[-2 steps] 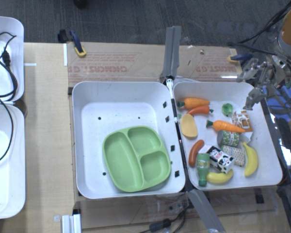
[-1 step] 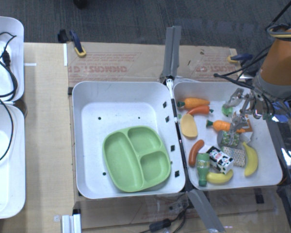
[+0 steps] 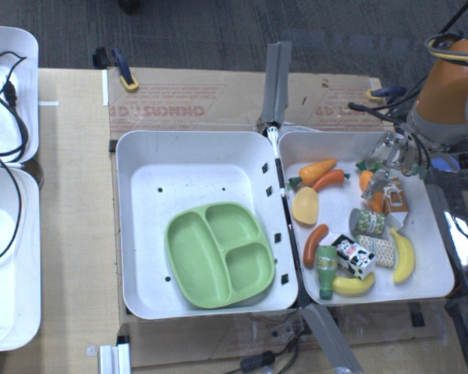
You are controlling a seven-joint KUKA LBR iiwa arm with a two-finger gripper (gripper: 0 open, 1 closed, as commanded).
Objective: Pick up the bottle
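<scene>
One fixed camera looks down aslant on both bins [image 3: 132,209], fairly near.

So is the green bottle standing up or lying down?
Lying down. The green bottle lies flat on the floor of the right bin, beside the sausage and a banana.

bottle [image 3: 326,269] | green (small) | lying down | right bin, front, beside sausage and banana

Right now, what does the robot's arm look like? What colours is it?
The arm comes in at the right edge of the picture. It has a big rounded orange band with a pale ring on top, and grey metal below that. Thin black cables loop around it. At its end, the gripper is small, made of shiny silver-grey metal parts.
</scene>
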